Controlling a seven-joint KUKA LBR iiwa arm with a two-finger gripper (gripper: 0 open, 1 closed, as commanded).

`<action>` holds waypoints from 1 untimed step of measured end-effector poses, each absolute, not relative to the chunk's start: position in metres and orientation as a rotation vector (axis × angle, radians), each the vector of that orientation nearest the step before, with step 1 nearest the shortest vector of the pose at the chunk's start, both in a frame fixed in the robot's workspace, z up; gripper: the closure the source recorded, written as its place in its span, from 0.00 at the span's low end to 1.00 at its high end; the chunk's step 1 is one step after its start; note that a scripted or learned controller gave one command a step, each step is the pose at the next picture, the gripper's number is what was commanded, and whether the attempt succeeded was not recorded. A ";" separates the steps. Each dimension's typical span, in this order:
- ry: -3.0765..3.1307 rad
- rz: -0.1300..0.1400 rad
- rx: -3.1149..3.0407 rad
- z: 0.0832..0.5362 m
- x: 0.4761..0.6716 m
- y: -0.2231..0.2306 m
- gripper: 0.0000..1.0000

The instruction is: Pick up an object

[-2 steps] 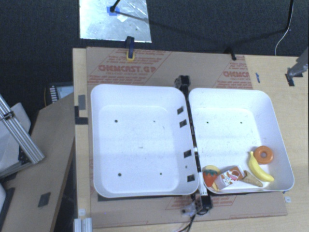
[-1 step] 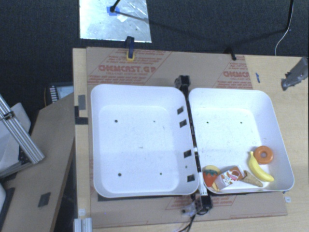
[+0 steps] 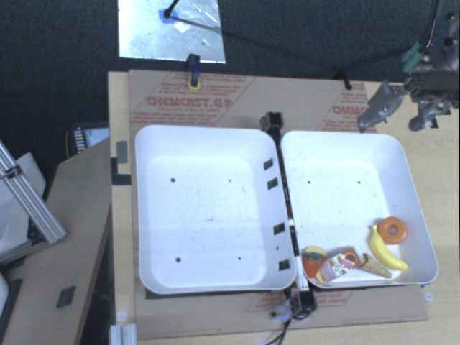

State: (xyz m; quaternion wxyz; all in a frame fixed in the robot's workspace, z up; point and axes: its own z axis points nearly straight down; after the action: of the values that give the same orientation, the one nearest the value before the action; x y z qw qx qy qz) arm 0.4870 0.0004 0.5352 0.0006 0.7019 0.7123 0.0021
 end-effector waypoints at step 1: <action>2.223 0.005 2.216 0.535 0.487 -0.006 0.00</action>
State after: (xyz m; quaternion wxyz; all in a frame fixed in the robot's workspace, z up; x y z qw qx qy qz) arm 0.4869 -0.0056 0.5353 0.0013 0.7061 0.7081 0.0015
